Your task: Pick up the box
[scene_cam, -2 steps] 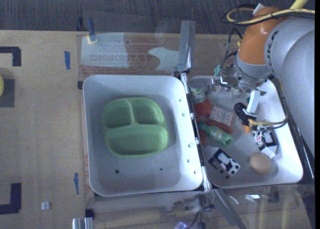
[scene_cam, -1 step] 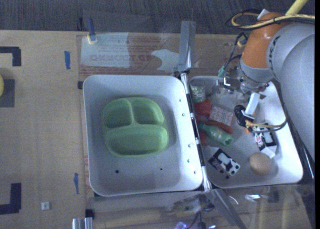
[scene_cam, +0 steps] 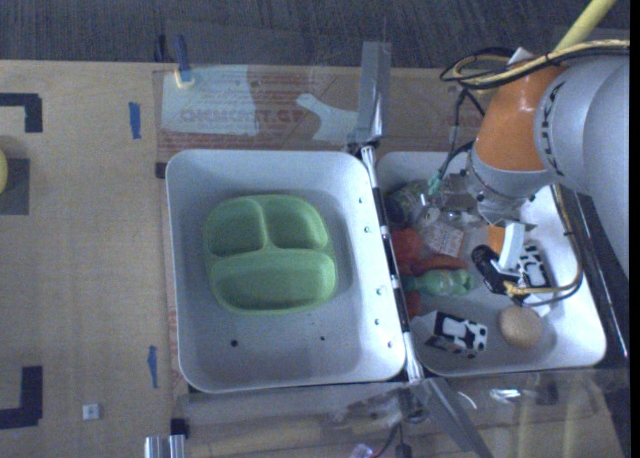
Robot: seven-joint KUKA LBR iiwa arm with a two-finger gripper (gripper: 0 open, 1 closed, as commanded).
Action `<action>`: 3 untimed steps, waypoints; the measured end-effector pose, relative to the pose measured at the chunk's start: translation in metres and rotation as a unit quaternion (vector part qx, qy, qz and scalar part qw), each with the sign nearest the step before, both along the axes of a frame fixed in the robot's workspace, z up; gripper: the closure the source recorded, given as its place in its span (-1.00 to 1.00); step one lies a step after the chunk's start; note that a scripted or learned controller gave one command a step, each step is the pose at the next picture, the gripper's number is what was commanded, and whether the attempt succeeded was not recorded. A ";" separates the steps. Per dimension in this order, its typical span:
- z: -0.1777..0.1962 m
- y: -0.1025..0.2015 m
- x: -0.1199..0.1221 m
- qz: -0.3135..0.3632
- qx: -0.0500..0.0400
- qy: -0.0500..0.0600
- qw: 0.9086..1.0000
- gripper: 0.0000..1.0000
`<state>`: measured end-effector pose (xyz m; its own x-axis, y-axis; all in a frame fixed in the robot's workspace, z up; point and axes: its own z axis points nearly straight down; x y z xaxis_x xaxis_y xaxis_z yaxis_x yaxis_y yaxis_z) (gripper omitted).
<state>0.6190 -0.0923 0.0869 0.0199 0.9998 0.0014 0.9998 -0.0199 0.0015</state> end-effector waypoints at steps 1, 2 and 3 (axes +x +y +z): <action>0.011 0.000 0.002 -0.001 0.000 -0.003 1.000 1.00; 0.098 0.002 -0.036 -0.001 -0.001 0.000 1.000 1.00; 0.098 0.002 -0.036 0.000 -0.001 0.000 1.000 -1.00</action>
